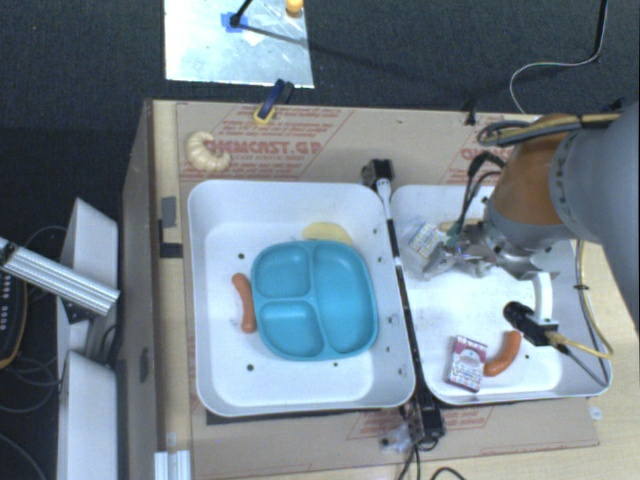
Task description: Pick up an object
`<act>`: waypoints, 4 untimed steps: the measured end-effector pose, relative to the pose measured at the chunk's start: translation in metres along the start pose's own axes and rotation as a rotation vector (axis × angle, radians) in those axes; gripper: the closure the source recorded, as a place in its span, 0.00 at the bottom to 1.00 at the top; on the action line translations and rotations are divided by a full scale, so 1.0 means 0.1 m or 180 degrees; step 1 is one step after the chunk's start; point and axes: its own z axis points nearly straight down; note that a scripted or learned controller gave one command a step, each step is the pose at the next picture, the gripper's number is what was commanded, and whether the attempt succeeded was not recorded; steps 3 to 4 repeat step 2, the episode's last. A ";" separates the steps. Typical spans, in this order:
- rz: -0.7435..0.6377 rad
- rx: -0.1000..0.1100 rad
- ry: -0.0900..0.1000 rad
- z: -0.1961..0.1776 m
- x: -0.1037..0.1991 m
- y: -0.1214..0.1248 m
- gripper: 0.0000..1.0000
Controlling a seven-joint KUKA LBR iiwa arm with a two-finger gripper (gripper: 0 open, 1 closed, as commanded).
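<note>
- Nearest in the right bin (440, 313), close to its near rim: red-and-white box (466, 362), lying flat.
- Just right of that box, perhaps touching it: orange sausage (503, 353), angled up toward the far right.
- Across the divider, in the left bin (300, 378): blue divided plate (315, 298) with three compartments, taking up the middle of the bin floor.
- Just left of the plate, apart from it: second sausage (245, 303), lying near-to-far.
- Off to the far left of the counter, beyond its edge: metal rail (60, 280), running at a slant.
- Farther back in the right bin, on its left half: tool (447, 255), low over the bin floor, pointing left; state cannot be told from this view.
- Right at the tool's tip, on its far-left side: crumpled pale packet (424, 238), the thing closest to the tool, near the divider; whether gripped or merely touched cannot be told.
- Behind the tool, coming in from the right: grey arm (575, 183) with its orange band.
- At the plate's far edge, partly tucked under it: pale yellow disc (328, 232).
- Beyond both bins, on the bare counter (400, 143): beige curled thing (207, 150) at the left, blue-and-yellow clip (272, 101) at the far edge.
- Farthest, on the dark floor: silver sheet (220, 38) with a small orange ball (293, 5) on it.
</note>
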 end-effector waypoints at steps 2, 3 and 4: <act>0.0000 0.0027 -0.0003 -0.09 -0.07 0.72 1.00; 0.0000 0.0027 -0.0003 -0.09 -0.07 0.72 1.00; 0.0000 0.0027 -0.0003 -0.09 -0.07 0.72 1.00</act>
